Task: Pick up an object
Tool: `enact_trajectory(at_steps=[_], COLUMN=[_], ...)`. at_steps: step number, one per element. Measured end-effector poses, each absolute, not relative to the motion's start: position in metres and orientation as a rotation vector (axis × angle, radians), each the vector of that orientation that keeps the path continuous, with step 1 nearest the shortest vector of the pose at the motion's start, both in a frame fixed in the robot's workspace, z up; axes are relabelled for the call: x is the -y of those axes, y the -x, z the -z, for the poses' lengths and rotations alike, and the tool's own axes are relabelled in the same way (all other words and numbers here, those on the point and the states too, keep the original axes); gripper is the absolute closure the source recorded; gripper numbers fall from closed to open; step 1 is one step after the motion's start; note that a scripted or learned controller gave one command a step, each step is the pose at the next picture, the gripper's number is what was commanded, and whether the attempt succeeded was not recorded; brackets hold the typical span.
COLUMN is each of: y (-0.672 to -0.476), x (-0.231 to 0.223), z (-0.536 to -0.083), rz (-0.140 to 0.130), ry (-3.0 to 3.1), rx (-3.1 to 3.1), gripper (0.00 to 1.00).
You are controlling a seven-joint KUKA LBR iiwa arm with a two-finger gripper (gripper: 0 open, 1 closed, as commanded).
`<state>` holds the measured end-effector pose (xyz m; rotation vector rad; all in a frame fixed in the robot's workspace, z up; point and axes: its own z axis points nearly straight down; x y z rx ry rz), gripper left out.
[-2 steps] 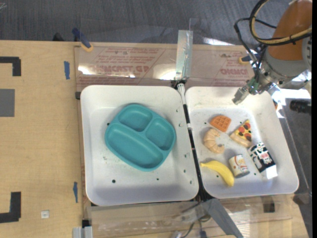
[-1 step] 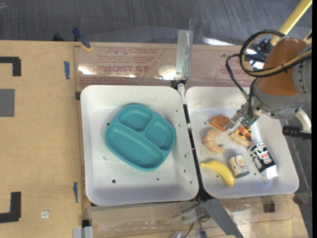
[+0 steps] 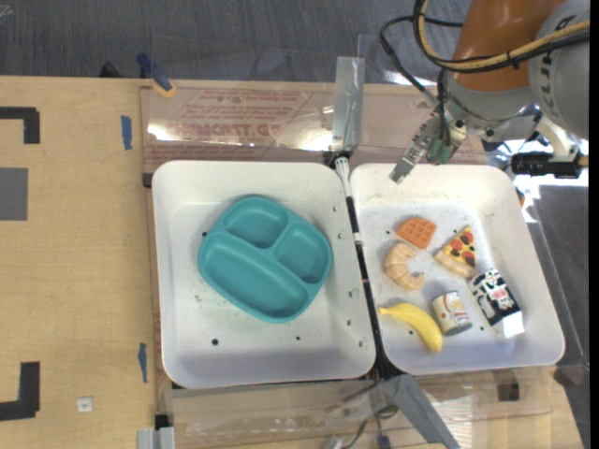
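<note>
Grey robot arm's jaws [image 3: 418,154] hover above the right white bin's [image 3: 535,279] far rim; their opening cannot be told. Inside that bin lie an orange toy waffle [image 3: 416,231] and yellow plastic banana [image 3: 414,322].

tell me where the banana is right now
In the camera view, the banana lies near the front edge of the right bin, just left of the small can and below the croissant.
</note>
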<state>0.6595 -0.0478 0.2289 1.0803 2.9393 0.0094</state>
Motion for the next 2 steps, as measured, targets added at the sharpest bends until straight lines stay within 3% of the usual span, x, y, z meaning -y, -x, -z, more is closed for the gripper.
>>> enact_trajectory(at_steps=[1, 2], y=[-0.593, -0.520], x=[0.039, 0.068], z=[-0.184, -0.293], rz=[-0.001, 0.002], ry=[-0.435, 0.253], rx=[-3.116, -3.123], gripper=[1.00, 1.00])
